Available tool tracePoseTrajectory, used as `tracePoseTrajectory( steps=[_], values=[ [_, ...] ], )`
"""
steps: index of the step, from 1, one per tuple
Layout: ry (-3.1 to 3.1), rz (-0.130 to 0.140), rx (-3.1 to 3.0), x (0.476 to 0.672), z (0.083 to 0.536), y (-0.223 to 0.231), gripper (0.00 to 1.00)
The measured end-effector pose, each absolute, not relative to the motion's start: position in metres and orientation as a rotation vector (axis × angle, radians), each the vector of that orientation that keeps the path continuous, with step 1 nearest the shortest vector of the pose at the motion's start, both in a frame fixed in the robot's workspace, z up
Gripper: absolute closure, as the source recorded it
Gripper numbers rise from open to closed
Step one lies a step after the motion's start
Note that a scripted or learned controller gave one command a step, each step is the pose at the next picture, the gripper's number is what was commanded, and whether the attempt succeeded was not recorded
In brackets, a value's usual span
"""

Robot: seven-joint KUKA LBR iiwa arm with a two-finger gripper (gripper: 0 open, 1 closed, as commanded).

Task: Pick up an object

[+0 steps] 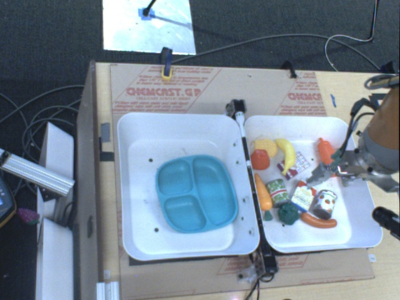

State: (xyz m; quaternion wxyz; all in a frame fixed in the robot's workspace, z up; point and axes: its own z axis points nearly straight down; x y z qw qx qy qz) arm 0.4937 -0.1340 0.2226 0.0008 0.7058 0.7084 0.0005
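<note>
Toys crowd the right bin [359, 220], while the left bin [134, 186] carries a blue divided tray [197, 192] lying flat near its middle, a little toward the near edge. Both white bins sit side by side on a cardboard-covered bench [206, 86], their inner rims meeting along a dark seam.

From where I stand, the arm [382, 139] comes in over the right edge of the right bin, grey with its orange band showing at the upper right. Its gripper [325, 172] hangs low over the middle of that bin, just above the pile; I can't make out how the claw stands, because the tip blurs into the toys beneath it.

Along the far edge of the right bin lie a yellow lemon [265, 146], a banana [287, 155] and, toward the far right corner, an orange carrot-like piece [325, 150]. A red tomato [260, 160] sits just near of the lemon. Against the bin's left wall rests a long orange carrot [263, 192]. Beside it is a small green can [277, 191], then a white carton [302, 197] and a dark little jar [325, 204], all bunched close under the gripper. At the near side of the pile a green broccoli [288, 214] touches a red-orange sausage [319, 222].
</note>
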Motion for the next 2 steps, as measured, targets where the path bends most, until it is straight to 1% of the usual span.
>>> tracePoseTrajectory(
  steps=[1, 2],
  values=[
    [2.203, 0.019, 2.207, 0.4999, 0.1076, -0.1200, 0.00],
    [2.196, 0.022, 2.205, 0.4992, 0.1049, -0.1121, 0.00]
  ],
)
